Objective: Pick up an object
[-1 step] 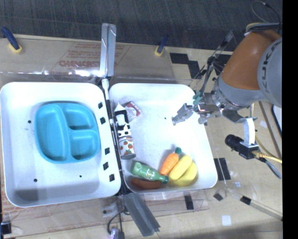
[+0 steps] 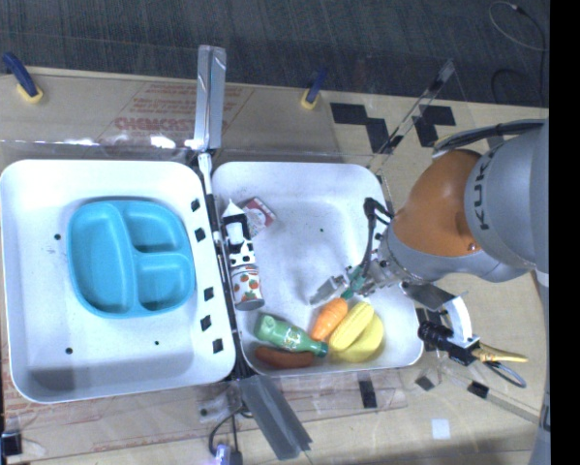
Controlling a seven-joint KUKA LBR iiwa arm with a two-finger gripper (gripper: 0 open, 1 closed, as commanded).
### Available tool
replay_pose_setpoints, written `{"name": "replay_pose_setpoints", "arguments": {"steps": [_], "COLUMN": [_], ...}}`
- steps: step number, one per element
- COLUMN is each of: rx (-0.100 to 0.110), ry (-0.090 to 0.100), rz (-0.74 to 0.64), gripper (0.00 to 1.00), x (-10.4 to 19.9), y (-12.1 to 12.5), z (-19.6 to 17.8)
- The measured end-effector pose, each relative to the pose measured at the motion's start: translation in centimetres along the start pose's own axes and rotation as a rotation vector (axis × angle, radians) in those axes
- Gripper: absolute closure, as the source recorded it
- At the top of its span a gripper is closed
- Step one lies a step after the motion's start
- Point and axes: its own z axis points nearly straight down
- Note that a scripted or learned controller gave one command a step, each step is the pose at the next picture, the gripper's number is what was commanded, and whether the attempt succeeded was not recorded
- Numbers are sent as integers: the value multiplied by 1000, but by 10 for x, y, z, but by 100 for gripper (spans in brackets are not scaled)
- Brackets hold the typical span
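We find the gripper (image 2: 340, 285) low in the right bin (image 2: 299, 177), reaching in from the right under the arm (image 2: 469, 216), whose orange band sits above the wrist. We cannot tell how its fingers stand: they are small, grey and blurred against the white floor. The tip sits just above and to the left of the carrot (image 2: 329, 320), close to it; we cannot tell whether they touch. Nothing is visibly held.

The objects cluster along the near edge and left wall of the right bin. The carrot lies tilted, its upper end toward the gripper. Just to its right lies the banana (image 2: 359, 330), touching or overlapping it. To the left of the carrot a green bottle (image 2: 288, 335) lies on its side, and under it, against the near wall, a dark reddish sausage-like item (image 2: 282, 358). Along the left wall lies a can (image 2: 246, 285) with a spotted label, and beyond it a black-and-white bottle-shaped item (image 2: 235, 238). A small red-and-white packet (image 2: 258, 212) lies near the far left corner.

The left bin (image 2: 28, 289) holds a blue divided tray (image 2: 132, 255), roughly in its middle, well apart from the gripper.
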Motion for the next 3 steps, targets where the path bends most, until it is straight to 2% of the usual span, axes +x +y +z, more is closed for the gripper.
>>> {"name": "replay_pose_setpoints", "arguments": {"steps": [1, 2, 3], "rx": [-1, 0, -2], "ry": [-2, -1, -1], "rz": [-6, -6, -65], "gripper": [100, 0, 0], "x": [0, 0, 18], "y": [1, 1, -25], "z": [-11, -10, 9]}}
